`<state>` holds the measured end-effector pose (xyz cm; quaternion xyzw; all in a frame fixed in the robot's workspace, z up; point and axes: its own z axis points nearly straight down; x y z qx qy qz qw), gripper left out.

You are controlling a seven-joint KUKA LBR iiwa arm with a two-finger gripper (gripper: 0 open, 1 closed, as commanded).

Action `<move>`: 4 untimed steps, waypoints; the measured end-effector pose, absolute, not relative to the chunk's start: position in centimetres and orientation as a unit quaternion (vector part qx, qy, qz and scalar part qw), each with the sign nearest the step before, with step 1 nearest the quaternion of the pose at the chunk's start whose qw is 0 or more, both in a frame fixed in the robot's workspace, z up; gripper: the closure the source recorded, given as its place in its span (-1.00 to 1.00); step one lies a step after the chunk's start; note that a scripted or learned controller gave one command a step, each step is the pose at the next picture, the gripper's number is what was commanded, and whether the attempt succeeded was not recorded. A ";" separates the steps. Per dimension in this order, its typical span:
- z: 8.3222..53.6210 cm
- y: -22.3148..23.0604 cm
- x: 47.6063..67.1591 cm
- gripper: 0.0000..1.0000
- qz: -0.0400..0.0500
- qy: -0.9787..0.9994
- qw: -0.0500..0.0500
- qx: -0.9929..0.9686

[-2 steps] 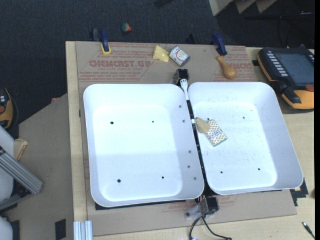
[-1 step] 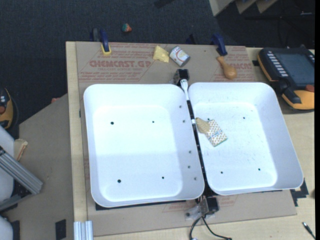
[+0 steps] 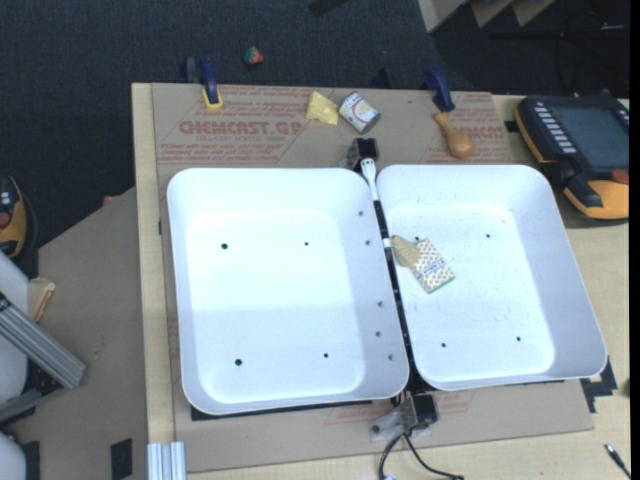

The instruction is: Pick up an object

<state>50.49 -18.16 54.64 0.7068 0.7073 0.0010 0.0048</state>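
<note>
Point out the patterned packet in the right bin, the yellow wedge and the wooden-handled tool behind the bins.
patterned packet [image 3: 432, 266], camera view, its middle
yellow wedge [image 3: 322, 109], camera view, its centre
wooden-handled tool [image 3: 455, 138], camera view, its handle

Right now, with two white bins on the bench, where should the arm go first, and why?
Probably down toward the small patterned packet in the right bin, near its left wall. A tan lump touches it there; the other bits lie outside the bins.
</note>
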 end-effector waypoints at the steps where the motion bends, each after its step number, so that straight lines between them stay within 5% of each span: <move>1: 55.8 -18.2 50.6 1.00 0.002 0.708 0.008 0.707; 2: 44.9 -6.2 47.8 1.00 -0.003 0.711 -0.006 0.703; 3: 54.0 -7.1 48.0 1.00 0.004 0.707 0.005 0.707; 4: 52.8 -22.8 47.8 1.00 -0.002 0.701 0.004 0.713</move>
